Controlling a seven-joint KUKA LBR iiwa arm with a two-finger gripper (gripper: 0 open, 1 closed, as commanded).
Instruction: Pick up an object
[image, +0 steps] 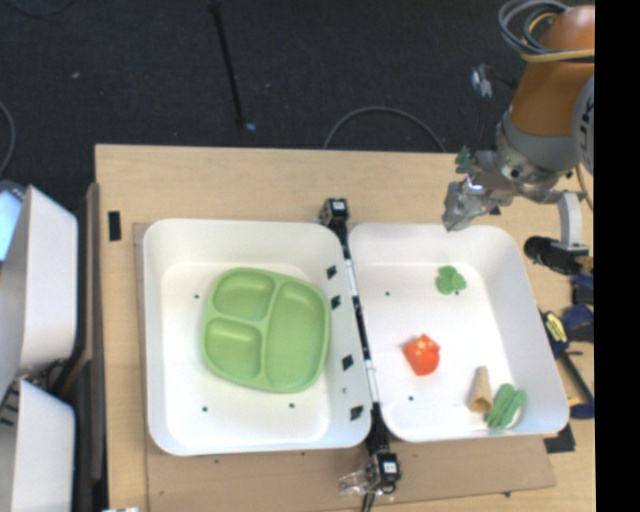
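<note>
In the right bin (520, 262) lie a small green broccoli-like piece (451, 280), a red pepper-like object (422, 354) near the middle, and a tan cone (481, 389) beside a green pod (506, 406) at the front right. My gripper (461, 216) hangs over the bin's far rim, above and behind the green piece, with nothing visible between its fingers. The arm's orange band (548, 95) rises at the upper right.
The left bin (170, 250) holds a green divided plate (267, 328). A black-clipped divider (352, 310) joins the two bins. Dark tools (560, 255) lie on the bench right of the bins. White boxes (40, 290) stand at the far left.
</note>
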